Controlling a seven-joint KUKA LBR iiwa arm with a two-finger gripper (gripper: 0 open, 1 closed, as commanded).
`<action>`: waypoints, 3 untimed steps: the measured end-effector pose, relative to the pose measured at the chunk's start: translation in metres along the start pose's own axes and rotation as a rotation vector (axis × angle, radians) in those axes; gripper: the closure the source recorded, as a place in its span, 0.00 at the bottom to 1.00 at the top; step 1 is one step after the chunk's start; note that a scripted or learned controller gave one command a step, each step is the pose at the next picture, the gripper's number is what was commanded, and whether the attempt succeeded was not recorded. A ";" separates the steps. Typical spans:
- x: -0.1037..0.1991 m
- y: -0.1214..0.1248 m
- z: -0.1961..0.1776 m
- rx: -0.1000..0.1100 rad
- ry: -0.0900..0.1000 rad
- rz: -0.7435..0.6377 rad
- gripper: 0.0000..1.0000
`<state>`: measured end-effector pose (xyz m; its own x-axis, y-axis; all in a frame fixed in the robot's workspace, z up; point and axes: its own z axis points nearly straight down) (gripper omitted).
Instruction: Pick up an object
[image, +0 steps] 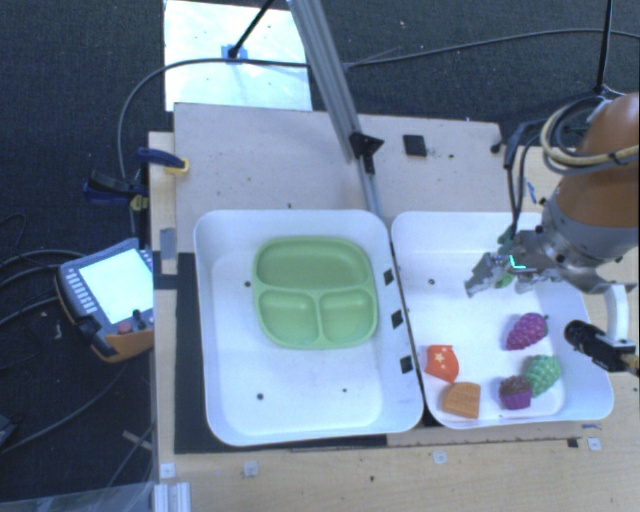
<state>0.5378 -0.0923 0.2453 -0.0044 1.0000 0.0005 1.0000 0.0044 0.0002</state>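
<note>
A handheld control pendant (108, 298) with a lit screen is lying on the dark floor at the far left, beside the bench (260, 150).

Two white bins are sitting side by side on the bench. The left bin (230, 400) is holding one green divided plate (316, 292), which has three compartments and is resting flat in the upper middle of the bin.

The right bin (440, 250) is holding five toy food items, all grouped in its lower half:
- one red piece (442, 361) with a small orange mark, lying nearest the divider between the bins;
- one orange wedge (461, 400), lying just below and right of the red piece;
- one small purple item (516, 392), touching or nearly touching the green cluster;
- one purple grape cluster (526, 330), lying above the small purple item;
- one green grape cluster (542, 373), lying near the right wall of the bin.

The tool (487, 277) is hovering over the upper part of the right bin, above and left of the purple grape cluster and apart from all five items. Its fingers appear to be standing slightly apart, though the view is too coarse to be certain, and nothing is showing between them. The arm (600, 190) is reaching in from the right edge.
</note>
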 end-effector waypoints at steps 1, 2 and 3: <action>0.000 0.000 -0.001 -0.002 0.000 0.000 0.00; -0.006 0.008 0.055 0.003 0.000 0.004 0.00; 0.001 0.015 0.105 0.002 0.000 0.004 0.00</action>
<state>0.5527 -0.0908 0.1403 -0.0008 1.0000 0.0007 1.0000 0.0008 -0.0016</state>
